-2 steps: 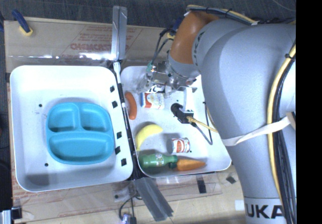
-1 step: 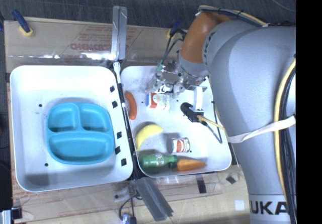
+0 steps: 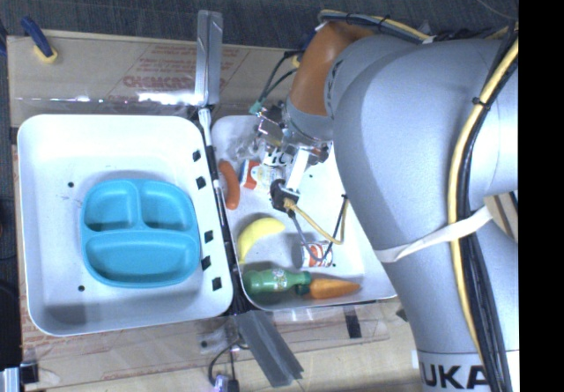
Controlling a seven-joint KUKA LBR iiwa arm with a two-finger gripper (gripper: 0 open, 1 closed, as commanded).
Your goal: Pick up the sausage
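Against the right bin's point(image 3: 374, 286) left wall lies the sausage point(image 3: 230, 185), with the end effector point(image 3: 280, 192) just beside it, seemingly spread for grabbing.

Bright, even overhead light — the left white bin point(image 3: 35, 205) glares near its upper rim, with soft grey shadow at its lower left corner. Focus is slightly soft throughout — fine detail smears.

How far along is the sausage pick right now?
Done: the arm has reached into the right bin, gripper low beside the sausage. In hand: nothing visibly; the sausage lies along the bin's left wall, apart from the fingertip. Left: closing on it and lifting. Lemon, green bottle and carrot sit nearer the camera.
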